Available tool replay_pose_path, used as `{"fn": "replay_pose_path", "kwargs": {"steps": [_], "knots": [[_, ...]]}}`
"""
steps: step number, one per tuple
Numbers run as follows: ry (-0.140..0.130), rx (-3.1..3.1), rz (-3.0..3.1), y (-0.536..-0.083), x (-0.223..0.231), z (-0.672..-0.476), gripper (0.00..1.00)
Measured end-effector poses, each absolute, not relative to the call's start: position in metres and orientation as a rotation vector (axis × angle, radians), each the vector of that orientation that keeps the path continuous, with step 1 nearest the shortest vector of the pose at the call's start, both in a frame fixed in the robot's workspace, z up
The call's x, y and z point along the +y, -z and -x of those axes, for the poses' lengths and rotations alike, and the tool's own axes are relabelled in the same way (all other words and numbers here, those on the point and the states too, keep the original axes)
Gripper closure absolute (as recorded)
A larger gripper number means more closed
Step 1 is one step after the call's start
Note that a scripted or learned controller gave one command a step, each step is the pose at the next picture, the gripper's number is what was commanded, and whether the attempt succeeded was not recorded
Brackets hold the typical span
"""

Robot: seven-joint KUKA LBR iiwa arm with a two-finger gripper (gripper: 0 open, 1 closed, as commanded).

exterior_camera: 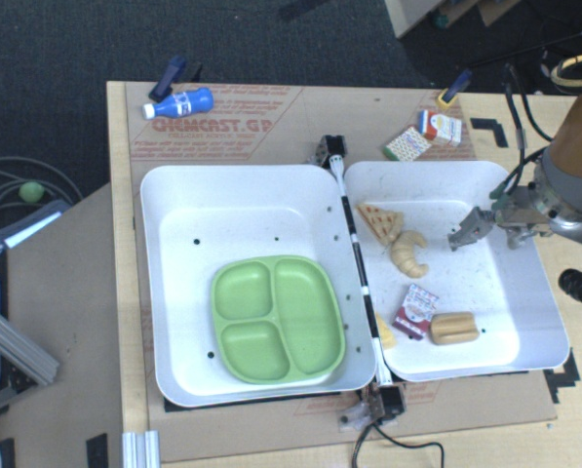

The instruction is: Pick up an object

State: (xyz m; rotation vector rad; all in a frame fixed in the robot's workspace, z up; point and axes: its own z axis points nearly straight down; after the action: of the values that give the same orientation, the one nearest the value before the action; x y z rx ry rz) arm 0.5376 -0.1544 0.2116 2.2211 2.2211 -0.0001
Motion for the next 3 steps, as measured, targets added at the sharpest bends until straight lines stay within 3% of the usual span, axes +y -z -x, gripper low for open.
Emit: {"fn": "replay_pose_path", "kwargs": {"steps": [1, 2, 3], "knots": [[-0.001, 2.222, -2.220, -0.084, -0.103, -0.537, 0.00], [-0.001, 2.222, -2.220, -0.085, -0.094, -0.608, 0.00], [0.002, 2.222, -2.223, -0.084, -0.095, -0.579, 0.00]]}}
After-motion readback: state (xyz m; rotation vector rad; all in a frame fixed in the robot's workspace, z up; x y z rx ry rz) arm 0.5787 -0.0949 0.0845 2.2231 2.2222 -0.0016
